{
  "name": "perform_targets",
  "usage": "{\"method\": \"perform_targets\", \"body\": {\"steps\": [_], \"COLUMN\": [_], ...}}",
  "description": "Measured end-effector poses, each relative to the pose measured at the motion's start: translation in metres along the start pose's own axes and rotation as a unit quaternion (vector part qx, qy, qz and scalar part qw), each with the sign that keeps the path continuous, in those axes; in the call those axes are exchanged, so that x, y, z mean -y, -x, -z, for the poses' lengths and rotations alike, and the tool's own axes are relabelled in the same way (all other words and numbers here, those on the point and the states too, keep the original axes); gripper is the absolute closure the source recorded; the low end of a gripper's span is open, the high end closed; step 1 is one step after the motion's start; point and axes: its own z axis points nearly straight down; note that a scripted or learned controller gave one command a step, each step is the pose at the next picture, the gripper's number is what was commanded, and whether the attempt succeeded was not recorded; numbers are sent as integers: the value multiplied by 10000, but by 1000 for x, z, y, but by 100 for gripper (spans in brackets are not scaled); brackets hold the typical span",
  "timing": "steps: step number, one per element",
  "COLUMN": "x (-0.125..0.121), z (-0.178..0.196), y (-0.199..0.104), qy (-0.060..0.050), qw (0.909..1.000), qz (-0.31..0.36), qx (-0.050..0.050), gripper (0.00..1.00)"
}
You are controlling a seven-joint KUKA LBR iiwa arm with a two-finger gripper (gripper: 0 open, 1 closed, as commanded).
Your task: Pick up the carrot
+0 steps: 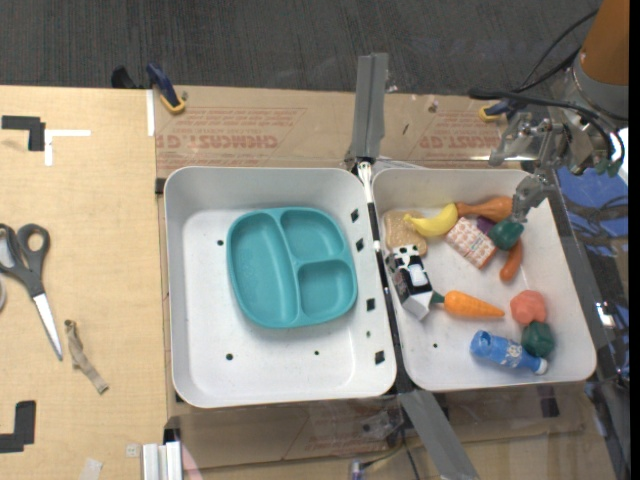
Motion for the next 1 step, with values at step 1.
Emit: {"method": "perform_targets", "body": {"steps": [1], "x": [-19], "z": [-183], "y": [-8], "qy": [3], "qw": [9995], "qz": [304], "qx": [-2], "gripper": [0]}}
